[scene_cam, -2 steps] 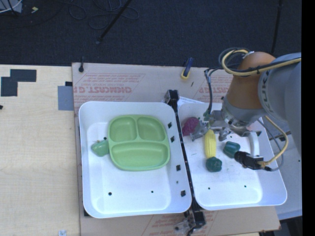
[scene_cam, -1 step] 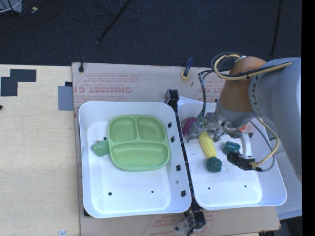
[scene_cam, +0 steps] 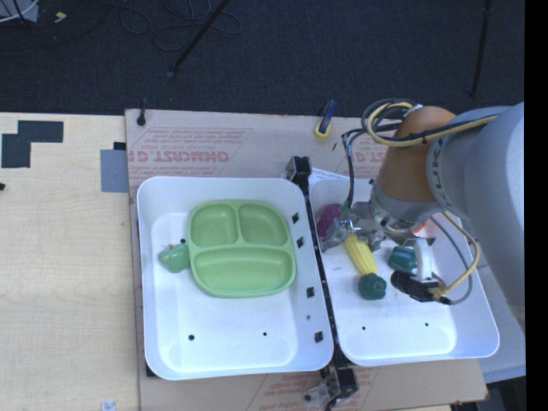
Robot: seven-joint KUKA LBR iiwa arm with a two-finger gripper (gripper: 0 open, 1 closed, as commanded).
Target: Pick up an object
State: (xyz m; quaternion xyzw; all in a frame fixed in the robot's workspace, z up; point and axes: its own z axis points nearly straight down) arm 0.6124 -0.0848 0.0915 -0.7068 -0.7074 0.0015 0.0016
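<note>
hand (scene_cam: pixel 353 226) hovering over corn toy (scene_cam: pixel 362 256); grip state unclear. toy probably light, rigid, slippery; gripping mid-cob advisable.

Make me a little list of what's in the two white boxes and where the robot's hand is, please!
left bin: holds a green divided plate and a small green toy touching the plate's left edge
right bin: holds a yellow corn toy with a dark green end, a purple-pink item, a teal item
arm: grey with orange band, reaching in from the right over the right bin
gripper: low over the right bin, just above the corn toy
fingers: too hard to see
held item: none visible
</note>
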